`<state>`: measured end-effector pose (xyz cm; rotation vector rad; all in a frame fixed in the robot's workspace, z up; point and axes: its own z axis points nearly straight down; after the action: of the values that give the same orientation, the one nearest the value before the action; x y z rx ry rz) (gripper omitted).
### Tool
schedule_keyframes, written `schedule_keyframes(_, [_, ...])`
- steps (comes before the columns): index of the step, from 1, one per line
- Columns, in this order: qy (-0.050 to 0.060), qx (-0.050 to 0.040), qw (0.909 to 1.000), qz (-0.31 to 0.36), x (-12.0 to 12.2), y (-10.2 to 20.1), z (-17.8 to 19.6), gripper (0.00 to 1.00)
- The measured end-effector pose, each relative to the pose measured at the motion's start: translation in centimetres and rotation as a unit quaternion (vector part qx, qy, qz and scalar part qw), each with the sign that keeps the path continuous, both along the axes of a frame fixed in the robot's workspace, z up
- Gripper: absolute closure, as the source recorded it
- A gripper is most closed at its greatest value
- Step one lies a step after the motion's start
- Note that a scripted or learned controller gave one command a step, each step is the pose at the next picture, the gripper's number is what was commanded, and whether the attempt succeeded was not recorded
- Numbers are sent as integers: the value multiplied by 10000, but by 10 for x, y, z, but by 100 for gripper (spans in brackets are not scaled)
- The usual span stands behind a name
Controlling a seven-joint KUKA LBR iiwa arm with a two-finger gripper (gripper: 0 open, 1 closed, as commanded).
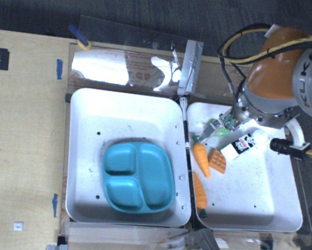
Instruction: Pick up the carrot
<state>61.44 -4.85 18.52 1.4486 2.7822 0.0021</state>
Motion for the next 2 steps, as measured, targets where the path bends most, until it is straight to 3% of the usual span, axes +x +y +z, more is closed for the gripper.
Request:
schedule_keyframes(1, [18,4,9851,1720,-21,12,0,0])
schedule_keyframes(2, [4,-8,9714,2375,-30,-46,-94,0])
